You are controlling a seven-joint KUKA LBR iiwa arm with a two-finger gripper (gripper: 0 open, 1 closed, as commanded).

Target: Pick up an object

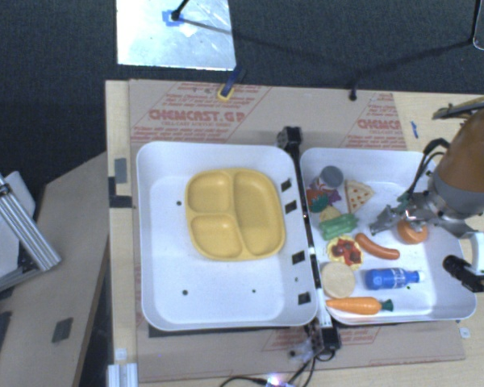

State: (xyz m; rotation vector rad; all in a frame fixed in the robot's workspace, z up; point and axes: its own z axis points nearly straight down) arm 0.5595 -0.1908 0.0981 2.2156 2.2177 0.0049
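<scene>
Gripper [385,218] low over right bin [448,297], fingers pointing toward view's left; whether apart or together cannot be told. Sausage [377,247] lies just below fingertips, long axis slanting left-up to right-down, roughly across finger line. Orange round item [412,232] just beside, behind tips. Blue bottle [392,278] farther below. Nearest candidate by judgement: sausage.

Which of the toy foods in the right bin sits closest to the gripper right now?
The round orange toy fruit, just below the gripper. The red sausage lies a bit further; the long orange carrot is far off.
</scene>
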